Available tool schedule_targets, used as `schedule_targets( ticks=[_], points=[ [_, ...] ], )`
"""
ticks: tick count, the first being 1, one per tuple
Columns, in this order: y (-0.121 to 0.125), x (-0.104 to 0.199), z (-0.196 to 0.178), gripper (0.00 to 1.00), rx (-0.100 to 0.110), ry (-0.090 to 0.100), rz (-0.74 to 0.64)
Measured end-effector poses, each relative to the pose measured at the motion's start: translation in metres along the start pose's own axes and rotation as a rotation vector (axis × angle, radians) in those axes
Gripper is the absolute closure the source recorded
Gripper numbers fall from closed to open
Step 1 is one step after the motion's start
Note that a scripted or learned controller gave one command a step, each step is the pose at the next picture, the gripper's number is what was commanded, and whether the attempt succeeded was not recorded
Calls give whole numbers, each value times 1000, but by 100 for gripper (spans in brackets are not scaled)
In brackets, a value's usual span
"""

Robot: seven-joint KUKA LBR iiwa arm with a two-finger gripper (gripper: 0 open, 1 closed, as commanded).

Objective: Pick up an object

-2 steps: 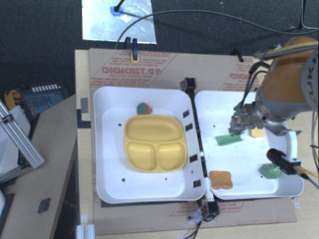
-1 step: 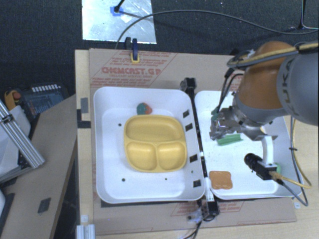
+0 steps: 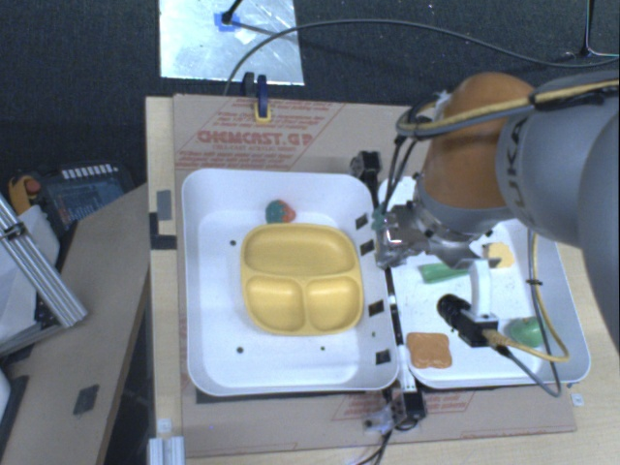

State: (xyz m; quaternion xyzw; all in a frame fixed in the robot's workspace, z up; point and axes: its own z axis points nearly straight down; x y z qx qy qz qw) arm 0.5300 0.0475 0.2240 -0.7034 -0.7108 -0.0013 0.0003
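The left white bin (image 3: 208, 289), smooth plastic with rounded corners, holds a glossy yellow divided tray (image 3: 298, 277) of three compartments at centre frame; a small round orange-and-teal object (image 3: 280, 211) lies just beyond the tray's upper edge, with bare bin floor around both. Red lettering reading "CHEMCAST" (image 3: 254, 137) is printed on the brown board above. In the right white bin (image 3: 572, 356), the grey arm (image 3: 542, 163) covers the upper part; below it lie a flat green piece (image 3: 444, 272), a tan square cracker-like piece (image 3: 429, 350), a pale yellow piece (image 3: 499, 255) and a green rounded object (image 3: 526, 331) near the lower right rim.
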Motion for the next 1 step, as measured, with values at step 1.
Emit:
schedule_targets(
  ticks=[1],
  points=[
    [-10, 59, -9, 100, 0, 1, -1]
  ],
)
